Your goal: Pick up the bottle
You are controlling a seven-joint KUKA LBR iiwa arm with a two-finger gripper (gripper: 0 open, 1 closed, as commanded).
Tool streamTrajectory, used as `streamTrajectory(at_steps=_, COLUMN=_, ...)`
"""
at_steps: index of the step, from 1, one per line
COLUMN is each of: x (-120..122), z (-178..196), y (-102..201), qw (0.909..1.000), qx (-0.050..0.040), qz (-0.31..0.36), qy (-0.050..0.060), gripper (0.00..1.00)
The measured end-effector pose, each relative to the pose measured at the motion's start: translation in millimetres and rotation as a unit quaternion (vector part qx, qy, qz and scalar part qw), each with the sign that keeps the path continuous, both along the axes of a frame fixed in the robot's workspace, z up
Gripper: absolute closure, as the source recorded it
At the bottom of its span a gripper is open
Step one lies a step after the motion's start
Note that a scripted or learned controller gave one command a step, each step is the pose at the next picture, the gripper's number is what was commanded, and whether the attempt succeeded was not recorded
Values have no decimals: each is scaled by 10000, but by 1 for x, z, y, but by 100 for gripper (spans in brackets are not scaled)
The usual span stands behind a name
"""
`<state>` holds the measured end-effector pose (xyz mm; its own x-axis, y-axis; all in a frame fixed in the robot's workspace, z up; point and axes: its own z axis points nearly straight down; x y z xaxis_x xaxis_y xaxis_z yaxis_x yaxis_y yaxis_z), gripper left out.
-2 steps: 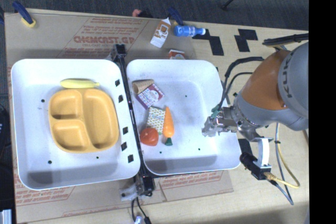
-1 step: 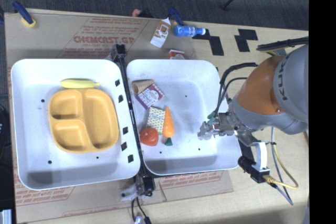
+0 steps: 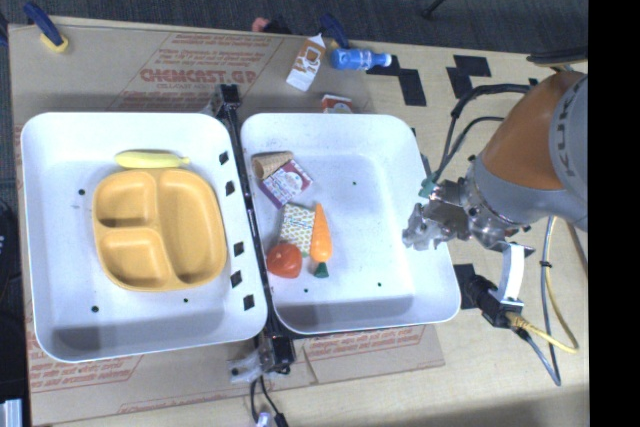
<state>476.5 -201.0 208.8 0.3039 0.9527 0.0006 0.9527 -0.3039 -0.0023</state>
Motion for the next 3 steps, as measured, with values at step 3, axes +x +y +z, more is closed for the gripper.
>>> streamTrajectory(at_steps=3, x=0, z=-84, y=-9, qw=9532, qx=18, qz=3023, qy=6, gripper=100)
